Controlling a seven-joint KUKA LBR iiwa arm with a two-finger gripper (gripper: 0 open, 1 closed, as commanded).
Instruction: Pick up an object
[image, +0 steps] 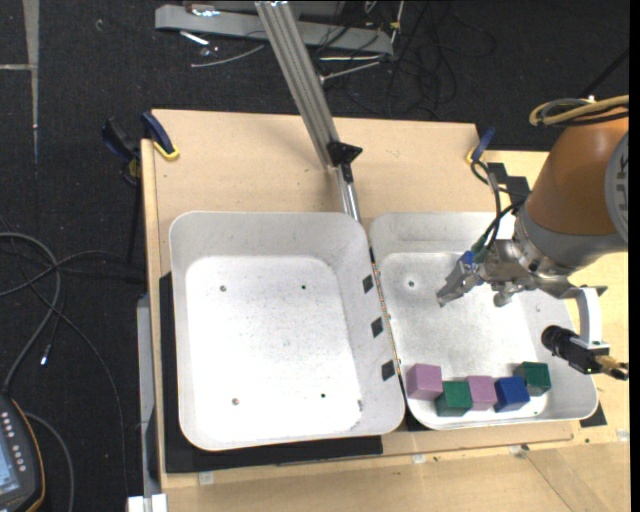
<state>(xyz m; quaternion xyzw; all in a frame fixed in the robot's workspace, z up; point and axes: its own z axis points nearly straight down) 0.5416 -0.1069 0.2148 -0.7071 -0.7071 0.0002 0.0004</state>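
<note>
Right bin (430, 235), white, shallow, bearing five small blocks along its near edge. Gripper (452, 289) poised above the bin's middle, fingers spread, nothing between them. Purple block (425, 380) lying well apart from it, toward the near-left, beside a green block (455, 397).

Grey arm (575, 225), orange band
</note>
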